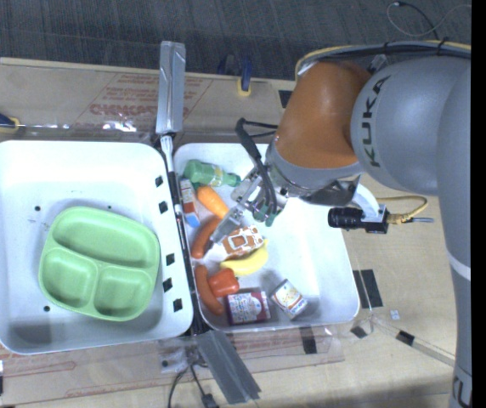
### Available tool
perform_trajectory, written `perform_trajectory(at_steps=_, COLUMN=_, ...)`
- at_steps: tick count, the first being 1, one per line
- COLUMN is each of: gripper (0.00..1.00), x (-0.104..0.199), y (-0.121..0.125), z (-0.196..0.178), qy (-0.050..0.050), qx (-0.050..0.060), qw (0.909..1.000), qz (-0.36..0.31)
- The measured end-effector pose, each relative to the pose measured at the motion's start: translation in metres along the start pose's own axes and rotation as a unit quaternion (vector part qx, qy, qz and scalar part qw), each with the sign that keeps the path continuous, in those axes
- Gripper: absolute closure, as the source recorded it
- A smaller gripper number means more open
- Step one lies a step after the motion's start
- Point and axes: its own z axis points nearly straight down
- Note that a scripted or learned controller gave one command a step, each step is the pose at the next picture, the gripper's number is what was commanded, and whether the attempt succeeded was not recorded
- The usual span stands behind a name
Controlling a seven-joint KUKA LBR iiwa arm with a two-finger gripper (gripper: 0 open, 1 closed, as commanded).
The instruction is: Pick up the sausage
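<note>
Your hand (pixel 245 215) hovers over the sausage (pixel 203 238) in the right bin (pixel 332 266); its grip state I cannot tell. Centre on it, clear of the banana (pixel 247 263).

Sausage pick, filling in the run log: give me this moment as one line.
end effector: low in right bin | sausage: lying beside banana | grasp: none visible | left bin: green tray

Dark ribbed floor (pixel 98 15), tan cardboard-covered bench (pixel 98 92), bright overhead light
</note>
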Motion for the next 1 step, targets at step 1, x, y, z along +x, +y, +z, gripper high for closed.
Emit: perform_trajectory(at_steps=1, gripper=0.0, x=0.0397, y=0.0573, z=0.0004, qy=0.001, qx=0.001, qw=0.9961, qz=-0.088)
